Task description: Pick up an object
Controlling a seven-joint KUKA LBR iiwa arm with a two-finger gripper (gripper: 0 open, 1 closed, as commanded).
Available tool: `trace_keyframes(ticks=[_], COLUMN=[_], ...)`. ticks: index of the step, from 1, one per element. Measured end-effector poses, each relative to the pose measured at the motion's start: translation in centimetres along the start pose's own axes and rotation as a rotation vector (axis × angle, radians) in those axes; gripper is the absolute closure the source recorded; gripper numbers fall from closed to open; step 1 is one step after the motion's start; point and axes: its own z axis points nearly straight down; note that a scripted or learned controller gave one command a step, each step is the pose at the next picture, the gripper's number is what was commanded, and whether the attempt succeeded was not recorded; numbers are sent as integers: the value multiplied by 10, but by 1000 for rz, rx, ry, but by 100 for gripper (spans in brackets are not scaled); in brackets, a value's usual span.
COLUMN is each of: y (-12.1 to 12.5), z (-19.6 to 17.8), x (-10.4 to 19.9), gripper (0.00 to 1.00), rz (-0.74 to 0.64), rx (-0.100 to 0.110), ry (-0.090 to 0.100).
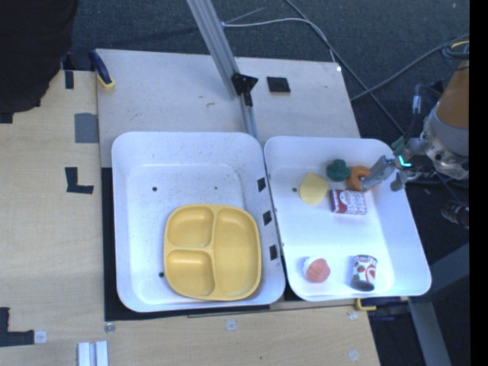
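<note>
**Arm at the right bin's far edge, beside a cluster of small items**

A pale wooden bench (46, 227) carries a white board on which two shallow white plastic bins sit side by side, their inner rims touching. Dark floor with loose grey cables lies beyond the board's far edge, and a slanted grey metal bar (217, 40) runs down to the gap between the bins.

The left bin (130, 204) holds one yellow plastic divided plate (213, 252), lying flat toward the near side; the far half of that bin is bare. The right bin (400, 227) holds five small things. Three cluster near its far right rim: a dark green rounded toy (337, 169), an orange ring-shaped toy (357, 178) just beside it, and a yellow rounded lump (313, 188). A red and white flat packet (348, 202) lies just below them. Near the front rim sit a red and white round piece (316, 270) and a red, white and black small can (364, 272), apart from each other. The middle of this bin is open.

The grey two-finger gripper (379, 172) reaches in over the right rim, its tip just beside the orange ring. Whether it is released or clenched cannot be told, and no item is seen between its fingers.
</note>
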Motion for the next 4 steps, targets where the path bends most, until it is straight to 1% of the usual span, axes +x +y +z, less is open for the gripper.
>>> trace_keyframes(ticks=[1,2,3,4], y=[1,-2,4,7], z=[-1,49,97,140], x=[0,10,6,2], gripper=[0,0,0,0], rz=[0,0,0,1], rx=[-2,2,2,-13], ry=[-1,0,-1,-11])
